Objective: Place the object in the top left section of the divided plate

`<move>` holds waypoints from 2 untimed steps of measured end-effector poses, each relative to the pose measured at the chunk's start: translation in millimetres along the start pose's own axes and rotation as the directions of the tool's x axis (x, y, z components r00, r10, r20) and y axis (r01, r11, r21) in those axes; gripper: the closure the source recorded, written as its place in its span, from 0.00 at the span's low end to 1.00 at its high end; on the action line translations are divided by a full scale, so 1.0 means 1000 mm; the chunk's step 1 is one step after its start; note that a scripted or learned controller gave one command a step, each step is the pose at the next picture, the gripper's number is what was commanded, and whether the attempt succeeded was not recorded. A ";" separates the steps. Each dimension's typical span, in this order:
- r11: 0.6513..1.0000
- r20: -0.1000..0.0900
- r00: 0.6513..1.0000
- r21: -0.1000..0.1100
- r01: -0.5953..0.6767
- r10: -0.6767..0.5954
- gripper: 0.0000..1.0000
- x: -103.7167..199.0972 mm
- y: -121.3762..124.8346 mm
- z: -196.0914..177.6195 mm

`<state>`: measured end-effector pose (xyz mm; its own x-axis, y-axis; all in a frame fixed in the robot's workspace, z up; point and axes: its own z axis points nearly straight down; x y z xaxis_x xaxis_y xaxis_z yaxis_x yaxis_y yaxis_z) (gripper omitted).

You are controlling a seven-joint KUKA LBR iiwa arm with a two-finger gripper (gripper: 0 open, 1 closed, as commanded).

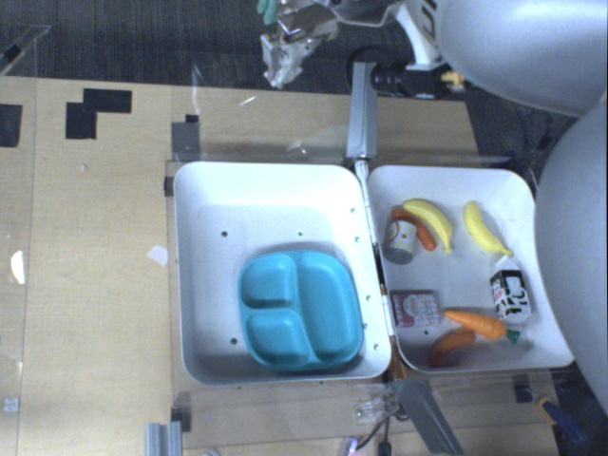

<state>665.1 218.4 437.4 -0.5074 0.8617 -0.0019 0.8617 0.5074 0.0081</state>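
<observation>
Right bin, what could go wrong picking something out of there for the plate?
The items in the right bin lie crowded: one banana rests against a can, and the carrot touches its neighbour, so the gripper might nudge or grab two. The blue divided plate has low dividers, so a drop could roll into another section.

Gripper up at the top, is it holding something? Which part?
Nothing is held: the two-finger gripper hangs above the bench, nothing between its fingers. The blue divided plate has nothing on it.
</observation>
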 end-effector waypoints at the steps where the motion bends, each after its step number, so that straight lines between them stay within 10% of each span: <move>1: 1.000 0.000 1.000 0.003 0.007 -0.007 1.00 -0.057 -0.029 0.032; 2: 0.995 -0.003 0.995 0.004 0.098 -0.098 1.00 0.004 0.005 0.168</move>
<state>668.6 224.8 269.2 -0.5891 0.8081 0.0000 0.8081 0.5891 0.0035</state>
